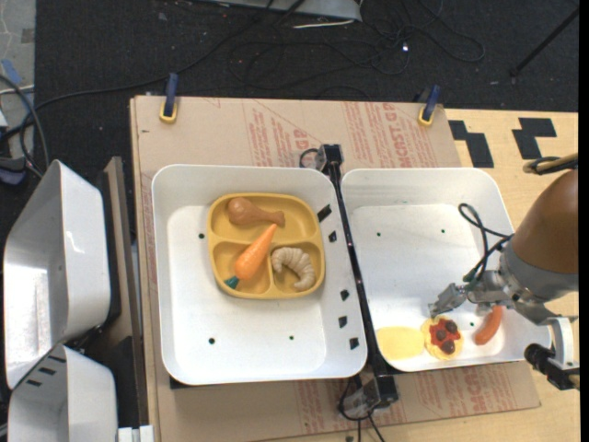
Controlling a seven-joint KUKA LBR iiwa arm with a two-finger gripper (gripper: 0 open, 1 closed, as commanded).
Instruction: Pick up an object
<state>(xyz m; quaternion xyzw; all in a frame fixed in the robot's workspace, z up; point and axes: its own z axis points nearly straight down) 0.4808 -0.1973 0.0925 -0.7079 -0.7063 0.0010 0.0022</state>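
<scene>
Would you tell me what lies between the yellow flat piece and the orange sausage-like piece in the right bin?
In the camera view, a small round piece with red and dark toppings lies between the yellow flat piece and the orange sausage-like piece.

Glossy yellow plastic tray (221,217); smooth white plastic bins (184,339).

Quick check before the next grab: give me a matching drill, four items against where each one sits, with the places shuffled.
Items:
1. carrot
2. drumstick
3. sausage
4. shrimp

Places:
A. right bin, beside the arm
B. yellow tray, top compartment
C. yellow tray, lower right compartment
D. yellow tray, lower left compartment, its tip crossing the divider

Pairs: 1-D, 2-B, 3-A, 4-C
</scene>
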